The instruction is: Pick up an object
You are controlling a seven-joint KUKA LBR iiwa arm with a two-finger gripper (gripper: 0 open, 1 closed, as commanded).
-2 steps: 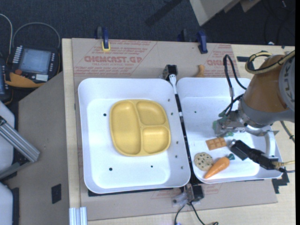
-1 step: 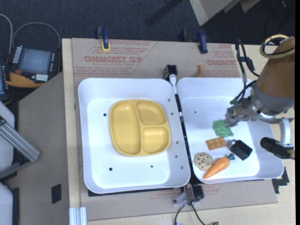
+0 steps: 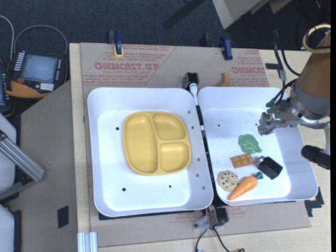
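The right bin (image 3: 226, 101) holds a green leaf-shaped piece (image 3: 249, 143), a brown waffle-like cracker (image 3: 242, 160), a black block (image 3: 270, 167), a chocolate-chip cookie (image 3: 227, 179) and an orange carrot (image 3: 244, 187). My gripper (image 3: 265, 126) hangs over the right bin's right half, just above and to the right of the green piece. Nothing shows between its fingers.
The left bin (image 3: 102, 140) holds a yellow divided plate (image 3: 156, 142). A black divider rail (image 3: 200, 125) runs between the bins. Blue clamps (image 3: 117, 42) sit on the cardboard's far edge. A handheld controller (image 3: 35, 70) lies off the bench at left.
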